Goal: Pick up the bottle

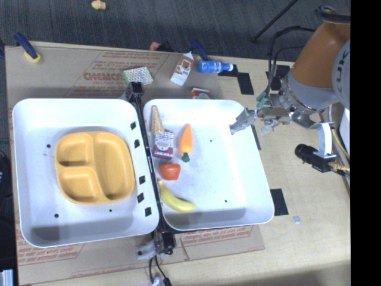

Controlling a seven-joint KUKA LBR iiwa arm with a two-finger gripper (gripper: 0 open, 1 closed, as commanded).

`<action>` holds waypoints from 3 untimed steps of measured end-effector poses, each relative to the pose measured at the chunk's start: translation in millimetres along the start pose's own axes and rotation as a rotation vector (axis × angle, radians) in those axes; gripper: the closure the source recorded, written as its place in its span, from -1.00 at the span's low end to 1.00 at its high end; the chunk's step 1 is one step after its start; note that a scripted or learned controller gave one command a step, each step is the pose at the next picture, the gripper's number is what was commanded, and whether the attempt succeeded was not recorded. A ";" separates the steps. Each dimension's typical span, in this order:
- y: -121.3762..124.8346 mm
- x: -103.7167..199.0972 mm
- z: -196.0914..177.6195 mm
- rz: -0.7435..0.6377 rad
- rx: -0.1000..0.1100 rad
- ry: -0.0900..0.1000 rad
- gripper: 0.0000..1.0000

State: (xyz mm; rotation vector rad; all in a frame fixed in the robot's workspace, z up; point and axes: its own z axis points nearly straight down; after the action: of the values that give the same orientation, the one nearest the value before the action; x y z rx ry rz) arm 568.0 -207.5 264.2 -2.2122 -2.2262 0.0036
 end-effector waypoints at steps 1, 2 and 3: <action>0.5 0.6 -10.2 -0.006 0.002 0.001 1.00; -92.1 -3.3 -1.1 0.037 0.000 0.000 1.00; -91.8 2.4 97.3 0.173 0.001 0.002 1.00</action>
State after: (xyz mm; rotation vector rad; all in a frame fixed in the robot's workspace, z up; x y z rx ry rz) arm 475.8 -205.6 167.3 -2.3944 -2.0259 0.0039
